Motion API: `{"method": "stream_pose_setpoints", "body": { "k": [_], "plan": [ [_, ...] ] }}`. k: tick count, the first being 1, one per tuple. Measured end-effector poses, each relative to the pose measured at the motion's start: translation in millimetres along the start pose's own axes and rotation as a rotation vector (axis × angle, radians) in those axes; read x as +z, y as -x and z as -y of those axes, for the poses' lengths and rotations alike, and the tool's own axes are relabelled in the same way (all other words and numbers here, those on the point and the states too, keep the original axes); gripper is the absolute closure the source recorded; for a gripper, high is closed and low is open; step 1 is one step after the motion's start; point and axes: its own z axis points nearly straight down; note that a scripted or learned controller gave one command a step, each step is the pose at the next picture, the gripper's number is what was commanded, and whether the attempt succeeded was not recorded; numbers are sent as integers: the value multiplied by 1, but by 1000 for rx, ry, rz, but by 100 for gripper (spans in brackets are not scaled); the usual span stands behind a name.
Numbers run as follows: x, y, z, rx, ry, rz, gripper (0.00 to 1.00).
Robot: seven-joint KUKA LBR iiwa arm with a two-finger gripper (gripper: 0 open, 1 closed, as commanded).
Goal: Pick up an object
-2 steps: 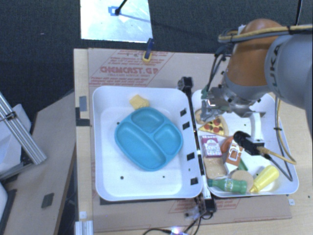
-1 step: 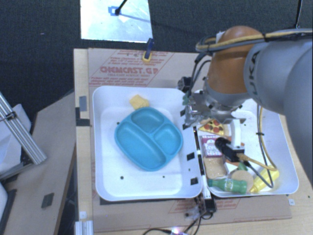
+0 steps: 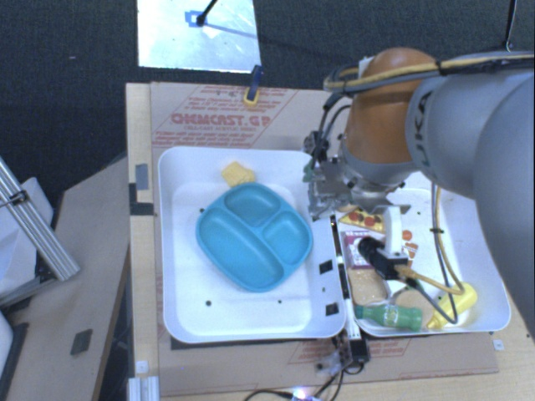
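Note:
My gripper (image 3: 321, 197) hangs over the ridge between the two bins, at the upper left corner of the right bin (image 3: 493, 295). Just right of it in that bin lies a flat red and yellow piece (image 3: 363, 218). Below that are a purple packet (image 3: 358, 254), a tan block (image 3: 366, 286), a green bottle (image 3: 393, 316) lying on its side and a yellow banana-like toy (image 3: 458, 301). A small orange piece (image 3: 407, 236) rests near the middle. The arm covers the bin's back part.
The left bin (image 3: 180, 307) holds a blue divided plate (image 3: 253, 236) and a small yellow block (image 3: 238, 173) behind it. A cardboard sheet (image 3: 217, 117) lies under both bins, with a yellow and blue clip (image 3: 252, 90) on its far edge.

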Motion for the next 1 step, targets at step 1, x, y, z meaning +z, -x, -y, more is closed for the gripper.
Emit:
{"method": "stream_pose_setpoints", "body": {
  "k": [1],
  "plan": [
    [-15, 6, 7, 6, 3, 0, 100]
  ]
}}
